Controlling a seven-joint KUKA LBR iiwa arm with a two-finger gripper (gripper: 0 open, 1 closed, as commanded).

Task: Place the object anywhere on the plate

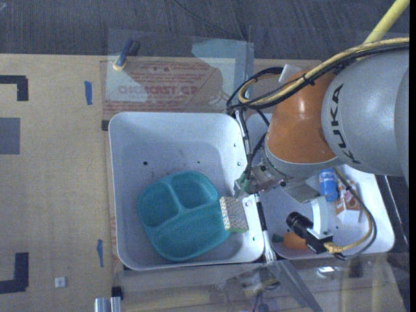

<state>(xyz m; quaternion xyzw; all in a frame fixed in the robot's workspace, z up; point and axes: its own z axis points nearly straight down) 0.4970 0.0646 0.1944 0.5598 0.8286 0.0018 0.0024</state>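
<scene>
A teal divided plate (182, 216) lies in the left white bin (162, 135), toward its front. A small rectangular sponge-like pad (233, 214) with a speckled green and white face rests at the plate's right rim, overlapping its edge. My gripper (249, 188) hangs right above and just behind the pad, by the wall between the two bins. The grey arm and its orange band (296, 135) hide most of it. Whether the pad is touching the gripper I cannot tell.
The right bin (383, 233) holds a blue item (329, 186), an orange item (294, 240) and a brownish packet (352, 203), partly under the arm. Yellow and black cables loop around the wrist. A clear sheet and a cardboard panel (162, 86) lie behind the left bin.
</scene>
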